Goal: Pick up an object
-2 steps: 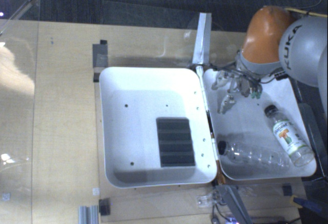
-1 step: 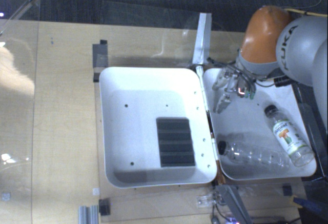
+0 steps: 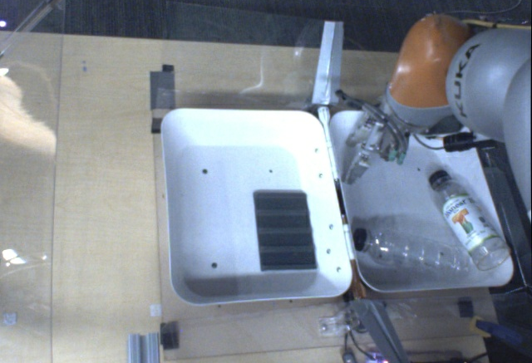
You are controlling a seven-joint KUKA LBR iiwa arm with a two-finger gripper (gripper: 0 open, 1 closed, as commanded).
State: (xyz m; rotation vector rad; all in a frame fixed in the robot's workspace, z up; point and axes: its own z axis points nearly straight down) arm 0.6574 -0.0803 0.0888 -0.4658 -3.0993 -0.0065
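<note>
So the arm [image 3: 465, 71] comes in from the right and hangs over the far end of the right bin [image 3: 391, 282]. The left bin [image 3: 179, 187] just has a black ribbed block [image 3: 284, 229] lying flat near its front.

The pickable stuff is in the right bin: a clear plastic bottle [image 3: 407, 249] on its side along the front wall, and a smaller labelled bottle [image 3: 464, 218] lying slanted toward the right corner, probably just where they got dumped.

The gripper [image 3: 366, 155] sits near the divider, well apart from both bottles, nothing between its prongs. Can't tell how wide it's set.
</note>
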